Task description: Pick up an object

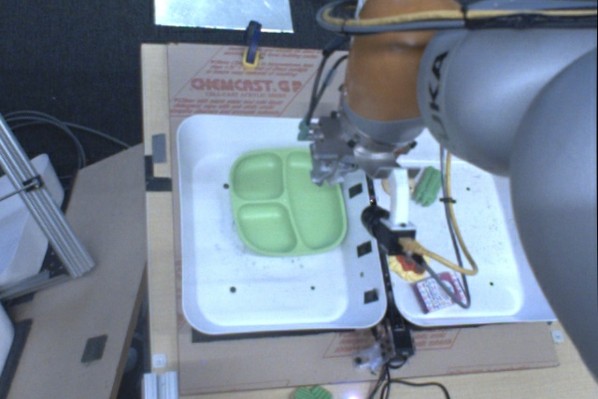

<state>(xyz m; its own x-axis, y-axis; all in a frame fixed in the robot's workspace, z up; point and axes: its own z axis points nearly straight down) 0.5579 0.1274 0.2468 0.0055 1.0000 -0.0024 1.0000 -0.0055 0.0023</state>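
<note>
Camera view, low in frame: small pink-and-yellow packets [428, 280] lie in the right white bin [495, 290]. Mid-frame, a pale green three-compartment plastic tray [280, 206] lies flat in the left white bin [215, 294]. Further up, the gripper [338, 165] hangs at the tray's upper right corner; cannot tell its state. A green ribbed object [427, 185] lies beside. Nothing looks lifted; the grasp remains.

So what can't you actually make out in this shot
- Tool: the arm's wrist covers it from above, so open or shut cannot be told.
- Green tray: its right far corner lies under the wrist.
- Right bin: the arm hides much of it, far side and right.
- Green object: partly behind the arm; identity unclear.
- Small items near the right bin's front: too small and jumbled to name.
</note>
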